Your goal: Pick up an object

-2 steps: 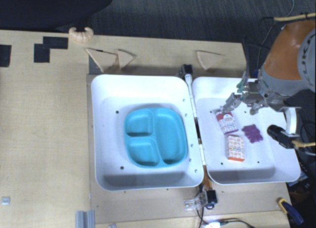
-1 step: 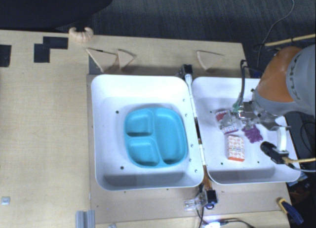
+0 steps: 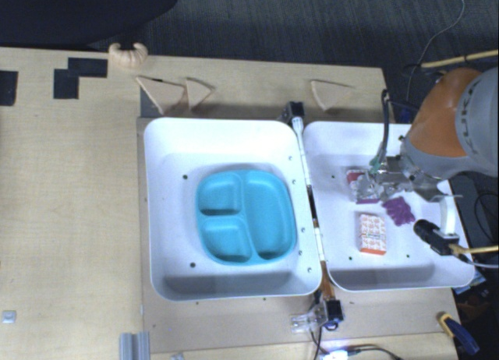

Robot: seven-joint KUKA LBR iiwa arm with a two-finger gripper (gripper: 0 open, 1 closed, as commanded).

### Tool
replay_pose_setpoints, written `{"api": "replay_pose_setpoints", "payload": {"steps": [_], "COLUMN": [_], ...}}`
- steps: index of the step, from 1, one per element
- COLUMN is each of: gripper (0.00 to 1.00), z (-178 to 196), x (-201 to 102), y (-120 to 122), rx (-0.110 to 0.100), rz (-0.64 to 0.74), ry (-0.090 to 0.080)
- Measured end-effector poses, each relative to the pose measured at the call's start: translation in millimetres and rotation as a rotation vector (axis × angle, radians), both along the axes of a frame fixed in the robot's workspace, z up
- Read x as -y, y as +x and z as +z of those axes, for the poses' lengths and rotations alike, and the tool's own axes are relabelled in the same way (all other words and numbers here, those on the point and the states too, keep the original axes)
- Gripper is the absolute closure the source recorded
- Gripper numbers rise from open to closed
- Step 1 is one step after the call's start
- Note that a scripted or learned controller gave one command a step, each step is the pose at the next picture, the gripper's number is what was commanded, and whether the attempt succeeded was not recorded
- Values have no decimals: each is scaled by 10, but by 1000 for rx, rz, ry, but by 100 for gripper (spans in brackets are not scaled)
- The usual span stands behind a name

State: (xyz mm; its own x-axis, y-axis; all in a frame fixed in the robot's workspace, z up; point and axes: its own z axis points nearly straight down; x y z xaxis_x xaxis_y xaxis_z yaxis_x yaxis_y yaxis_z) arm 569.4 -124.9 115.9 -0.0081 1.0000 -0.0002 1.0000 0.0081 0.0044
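Looking down on a tan bench [image 3: 70, 234]. Spotting a packet [image 3: 372, 234] at six o'clock in the right bin [image 3: 339, 261]. Gripper [image 3: 376, 185] hanging low over a reddish item [image 3: 356, 177] toward ten o'clock, not telling whether spread or pinching. Probably mid-reach, needing a firm close, then a lift.

No legible text, labels or numbers. Small packet [image 3: 372, 234] in right bin [image 3: 343, 265] carries red-orange print, too small to read.
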Motion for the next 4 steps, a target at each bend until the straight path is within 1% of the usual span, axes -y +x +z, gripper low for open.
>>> {"api": "replay_pose_setpoints", "payload": {"steps": [1,2,3,4], "gripper": [100,100,100,100], "z": [690,312,51,448], "x": [-662,35,67,683], "y": [-600,552,-238,-121], "rx": [-2,-3,-4,0], "rz": [-3,-3,-5,-5], "ry": [2,-1,0,-2]}}
